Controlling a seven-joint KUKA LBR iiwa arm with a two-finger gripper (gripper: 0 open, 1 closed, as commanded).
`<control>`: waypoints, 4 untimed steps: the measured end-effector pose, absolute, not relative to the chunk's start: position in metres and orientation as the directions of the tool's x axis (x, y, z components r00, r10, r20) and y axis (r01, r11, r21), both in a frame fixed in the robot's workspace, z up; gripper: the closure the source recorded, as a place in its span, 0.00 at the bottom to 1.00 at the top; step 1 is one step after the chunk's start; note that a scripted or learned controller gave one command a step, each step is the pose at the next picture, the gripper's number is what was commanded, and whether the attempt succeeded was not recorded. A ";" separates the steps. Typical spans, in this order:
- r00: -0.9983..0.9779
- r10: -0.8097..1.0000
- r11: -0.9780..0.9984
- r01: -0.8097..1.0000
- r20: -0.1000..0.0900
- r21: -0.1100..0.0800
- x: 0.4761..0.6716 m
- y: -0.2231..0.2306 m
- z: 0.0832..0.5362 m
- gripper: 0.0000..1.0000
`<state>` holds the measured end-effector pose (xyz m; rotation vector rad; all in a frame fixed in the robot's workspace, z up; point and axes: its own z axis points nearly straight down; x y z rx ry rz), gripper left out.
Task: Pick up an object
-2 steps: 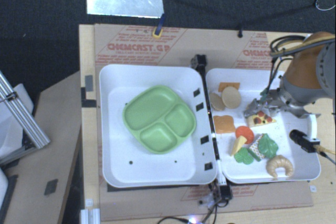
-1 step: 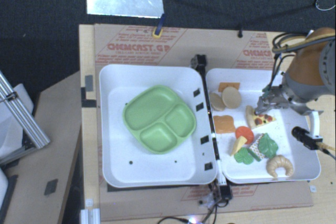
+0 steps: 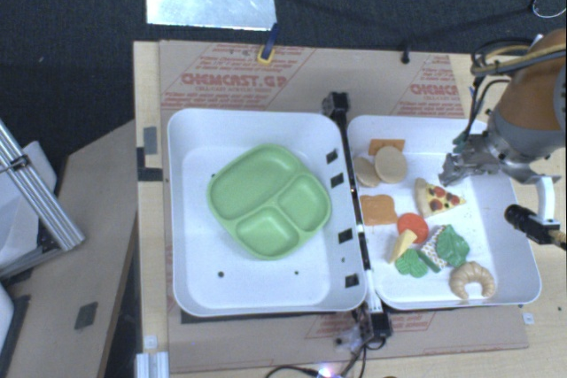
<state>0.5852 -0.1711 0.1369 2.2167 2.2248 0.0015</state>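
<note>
The right bin (image 3: 523, 274) holds several toy foods. A pizza slice (image 3: 438, 197) lies near its middle, a round beige cookie (image 3: 390, 164) and a tan square cracker (image 3: 386, 145) at the back left. A toast slice (image 3: 378, 209), a red tomato (image 3: 412, 225), a yellow wedge (image 3: 404, 245), green broccoli (image 3: 453, 244) and a croissant (image 3: 472, 279) lie toward the front. My gripper (image 3: 454, 172) hangs just above and right of the pizza slice, at the bin's back right, with nothing seen between its fingers.
The left bin (image 3: 190, 279) holds a green divided plate (image 3: 268, 200). A black divider (image 3: 347, 190) runs between the two bins. The arm's orange band (image 3: 532, 93) comes in from the right, with cables above it. A black part (image 3: 532, 224) juts over the right bin's edge.
</note>
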 end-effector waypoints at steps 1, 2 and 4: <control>-0.005 1.000 0.005 1.000 0.000 0.001 0.591 -0.178 0.181 1.00; -0.005 1.000 0.005 1.000 0.000 0.001 0.592 -0.178 0.216 1.00; -0.004 1.000 0.004 1.000 -0.001 0.001 0.575 -0.103 0.230 1.00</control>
